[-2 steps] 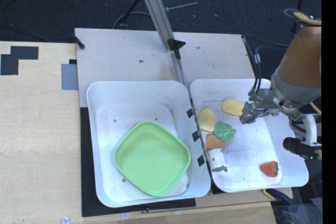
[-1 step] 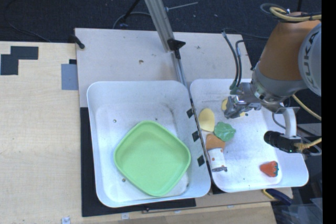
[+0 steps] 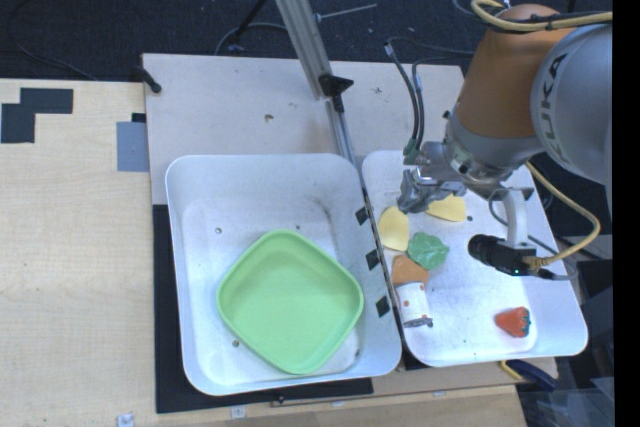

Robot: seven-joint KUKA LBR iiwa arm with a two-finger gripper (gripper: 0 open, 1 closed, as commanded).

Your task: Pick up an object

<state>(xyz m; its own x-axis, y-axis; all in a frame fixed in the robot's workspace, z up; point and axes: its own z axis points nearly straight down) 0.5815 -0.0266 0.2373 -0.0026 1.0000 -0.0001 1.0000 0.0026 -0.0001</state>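
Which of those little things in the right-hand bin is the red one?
The red item lies alone in the near right corner of the right bin, apart from the yellow, green and orange pieces clustered by the gripper near the divider.

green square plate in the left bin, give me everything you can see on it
The light green square plate looks like smooth plastic, with rounded corners, a raised rim and a flat, slightly darker centre. It lies flat and right side up, turned a little so its corners point diagonally, in the near right part of the left white bin. Nothing rests on it. Its right corner sits close to the bin's right wall; whether they touch is unclear. It looks whole and clean.
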